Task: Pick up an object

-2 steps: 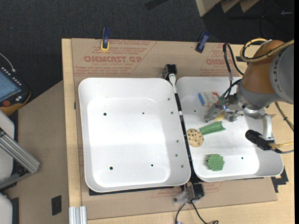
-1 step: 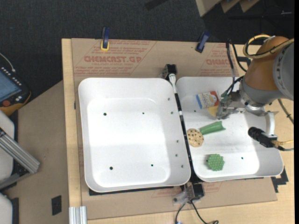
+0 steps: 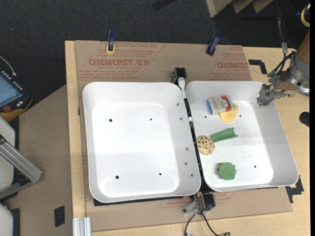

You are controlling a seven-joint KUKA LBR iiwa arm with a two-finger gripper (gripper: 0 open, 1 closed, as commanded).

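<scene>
Seen from above at a slant: pincer [image 3: 264, 95] at the frame's right edge, over the right bin's [image 3: 280, 132] upper right rim; impossible to tell from here how it stands. Inside that bin, right of centre: a small blue, white and red packet [image 3: 218, 103] touching a yellow piece [image 3: 228, 114], a green stick [image 3: 223, 134], a speckled tan cookie [image 3: 205, 144], a knobbly green ball [image 3: 227, 170]. Left bin [image 3: 93, 132] alongside on the tabletop [image 3: 74, 82].
</scene>
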